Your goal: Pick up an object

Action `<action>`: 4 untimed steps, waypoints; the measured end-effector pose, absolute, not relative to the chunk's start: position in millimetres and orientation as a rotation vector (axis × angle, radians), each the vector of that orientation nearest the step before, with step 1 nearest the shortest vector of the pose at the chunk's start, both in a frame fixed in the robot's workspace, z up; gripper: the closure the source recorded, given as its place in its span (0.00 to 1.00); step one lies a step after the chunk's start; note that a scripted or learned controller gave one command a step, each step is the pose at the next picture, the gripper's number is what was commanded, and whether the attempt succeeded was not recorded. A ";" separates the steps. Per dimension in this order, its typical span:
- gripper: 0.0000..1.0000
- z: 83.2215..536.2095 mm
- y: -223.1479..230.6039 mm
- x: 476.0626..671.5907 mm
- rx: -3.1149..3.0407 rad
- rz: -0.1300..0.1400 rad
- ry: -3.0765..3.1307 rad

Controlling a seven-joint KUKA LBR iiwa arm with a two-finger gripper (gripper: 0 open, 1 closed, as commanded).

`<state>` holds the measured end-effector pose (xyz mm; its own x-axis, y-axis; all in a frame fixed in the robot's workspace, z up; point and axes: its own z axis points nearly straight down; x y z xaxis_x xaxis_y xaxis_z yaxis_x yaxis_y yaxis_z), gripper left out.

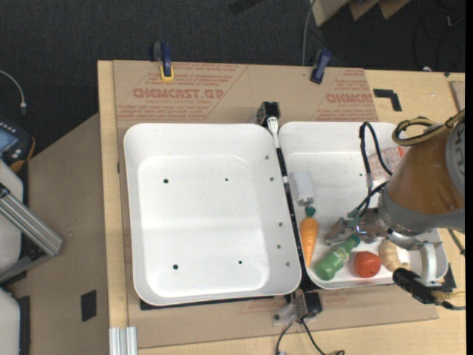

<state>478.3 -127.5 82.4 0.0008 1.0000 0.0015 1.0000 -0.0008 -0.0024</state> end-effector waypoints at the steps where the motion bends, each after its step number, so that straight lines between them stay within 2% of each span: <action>1: 1.00 95.1 -128.4 479.6 -2.224 -0.003 -2.221; 2: 1.00 104.8 -128.4 479.8 -2.226 -0.003 -2.222; 3: 1.00 84.1 -90.5 479.1 -2.218 0.001 -2.224; 4: 1.00 190.5 -1.0 481.3 -2.213 -0.015 -2.238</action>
